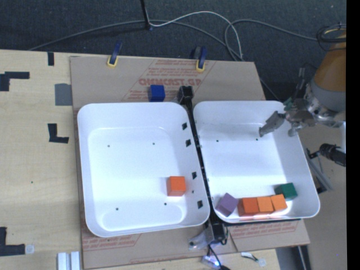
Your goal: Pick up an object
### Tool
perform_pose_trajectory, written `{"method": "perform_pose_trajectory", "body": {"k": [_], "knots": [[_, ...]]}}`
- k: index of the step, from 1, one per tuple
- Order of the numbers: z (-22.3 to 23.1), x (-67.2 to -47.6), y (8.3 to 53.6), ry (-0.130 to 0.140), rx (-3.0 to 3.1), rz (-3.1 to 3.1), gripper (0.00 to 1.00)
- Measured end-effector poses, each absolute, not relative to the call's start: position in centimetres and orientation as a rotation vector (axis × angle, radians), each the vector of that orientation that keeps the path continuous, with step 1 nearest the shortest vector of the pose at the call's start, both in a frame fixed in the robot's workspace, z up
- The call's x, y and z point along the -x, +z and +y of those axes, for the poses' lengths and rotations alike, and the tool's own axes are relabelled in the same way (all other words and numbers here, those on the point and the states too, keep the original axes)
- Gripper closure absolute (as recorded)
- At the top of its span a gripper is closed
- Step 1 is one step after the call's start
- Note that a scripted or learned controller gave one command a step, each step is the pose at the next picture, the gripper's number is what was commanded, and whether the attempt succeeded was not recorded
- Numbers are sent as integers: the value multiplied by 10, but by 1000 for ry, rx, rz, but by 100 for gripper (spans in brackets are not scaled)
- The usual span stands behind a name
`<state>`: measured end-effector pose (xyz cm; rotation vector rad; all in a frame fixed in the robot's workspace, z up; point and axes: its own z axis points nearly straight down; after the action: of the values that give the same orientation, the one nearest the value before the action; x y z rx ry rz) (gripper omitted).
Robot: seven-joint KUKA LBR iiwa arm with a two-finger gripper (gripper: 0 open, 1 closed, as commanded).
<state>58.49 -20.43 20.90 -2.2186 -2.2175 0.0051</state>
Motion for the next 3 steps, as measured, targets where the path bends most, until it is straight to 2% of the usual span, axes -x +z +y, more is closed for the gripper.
{"method": "perform_pose_trajectory", "body": {"k": [1, 2, 3], "knots": [[-204, -586, 212, 0, 2221, -2222, 0], [-193, -585, 159, 4, 2218, -2219, 0], [-196, -574, 104, 5, 2218, -2219, 0]]}}
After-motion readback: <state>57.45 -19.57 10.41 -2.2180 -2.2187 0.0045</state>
